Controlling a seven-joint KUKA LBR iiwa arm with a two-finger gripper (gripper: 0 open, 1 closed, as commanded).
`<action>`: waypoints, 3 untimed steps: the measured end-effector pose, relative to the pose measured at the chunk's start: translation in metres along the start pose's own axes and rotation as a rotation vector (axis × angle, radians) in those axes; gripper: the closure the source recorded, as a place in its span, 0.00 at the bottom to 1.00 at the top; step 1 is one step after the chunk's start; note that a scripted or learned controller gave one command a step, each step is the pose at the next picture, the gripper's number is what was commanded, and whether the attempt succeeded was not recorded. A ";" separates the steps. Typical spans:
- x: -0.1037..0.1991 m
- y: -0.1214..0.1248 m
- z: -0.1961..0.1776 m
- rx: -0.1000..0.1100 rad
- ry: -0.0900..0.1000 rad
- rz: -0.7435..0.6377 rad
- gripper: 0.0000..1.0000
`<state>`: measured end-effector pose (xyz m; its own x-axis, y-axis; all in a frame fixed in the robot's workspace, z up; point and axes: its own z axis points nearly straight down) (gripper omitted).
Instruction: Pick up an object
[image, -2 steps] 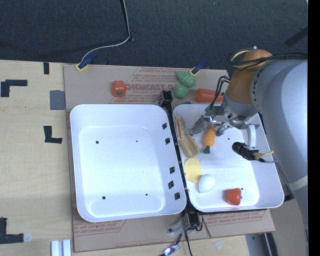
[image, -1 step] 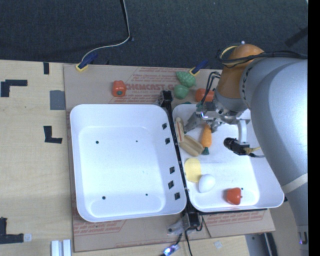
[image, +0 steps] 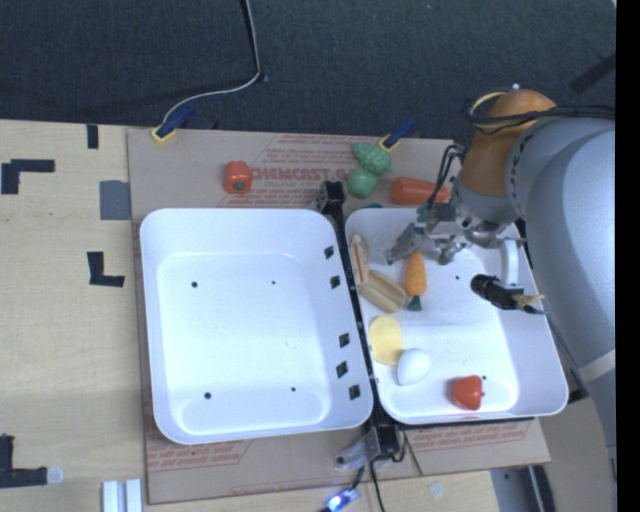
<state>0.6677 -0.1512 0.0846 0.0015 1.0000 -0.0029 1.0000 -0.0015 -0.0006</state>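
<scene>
A robotics lab bench: two white bins (image: 160, 300) clamped on a cardboard sheet (image: 290, 170); black tape marks (image: 100, 270) at left; a cable (image: 250, 60) trailing far behind.

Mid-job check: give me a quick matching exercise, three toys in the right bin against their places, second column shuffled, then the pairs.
Things:
1. orange carrot
2. white egg
3. red tomato

Places:
A. near the right bin's front edge, toward its right
B. just under the gripper, at the bin's back
C. beside the yellow piece, by the divider

Pairs: 1-B, 2-C, 3-A
</scene>
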 end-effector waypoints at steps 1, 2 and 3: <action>0.003 0.001 -0.010 0.000 0.000 -0.004 1.00; 0.003 0.001 -0.020 0.001 -0.002 -0.005 1.00; 0.003 0.000 -0.029 0.001 -0.003 -0.005 1.00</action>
<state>0.6682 -0.1481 0.1138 -0.0039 1.0000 -0.0061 1.0000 0.0039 -0.0021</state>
